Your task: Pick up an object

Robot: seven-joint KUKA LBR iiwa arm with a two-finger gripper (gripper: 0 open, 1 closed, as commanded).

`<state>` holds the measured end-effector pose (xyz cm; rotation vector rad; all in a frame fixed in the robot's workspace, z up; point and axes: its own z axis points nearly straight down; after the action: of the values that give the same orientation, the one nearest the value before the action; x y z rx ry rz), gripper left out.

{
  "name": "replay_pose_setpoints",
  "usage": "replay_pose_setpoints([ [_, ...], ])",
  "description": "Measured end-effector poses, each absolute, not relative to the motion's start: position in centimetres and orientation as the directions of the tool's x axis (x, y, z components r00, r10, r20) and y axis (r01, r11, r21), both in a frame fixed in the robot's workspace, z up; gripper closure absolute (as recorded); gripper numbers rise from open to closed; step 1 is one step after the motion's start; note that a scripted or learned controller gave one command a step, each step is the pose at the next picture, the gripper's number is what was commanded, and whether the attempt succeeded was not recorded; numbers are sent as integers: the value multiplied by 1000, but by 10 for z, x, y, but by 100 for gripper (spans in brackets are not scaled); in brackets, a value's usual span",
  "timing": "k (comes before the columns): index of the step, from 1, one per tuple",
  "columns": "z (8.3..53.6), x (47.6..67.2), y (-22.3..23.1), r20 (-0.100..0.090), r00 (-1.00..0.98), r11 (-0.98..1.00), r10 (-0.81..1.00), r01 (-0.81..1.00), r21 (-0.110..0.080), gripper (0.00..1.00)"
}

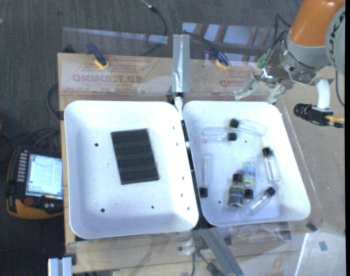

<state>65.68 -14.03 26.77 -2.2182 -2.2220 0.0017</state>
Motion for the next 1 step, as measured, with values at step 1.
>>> replay_pose_setpoints([
  [1,95,595,-166,1,-58,58,998,998,0,0],
])
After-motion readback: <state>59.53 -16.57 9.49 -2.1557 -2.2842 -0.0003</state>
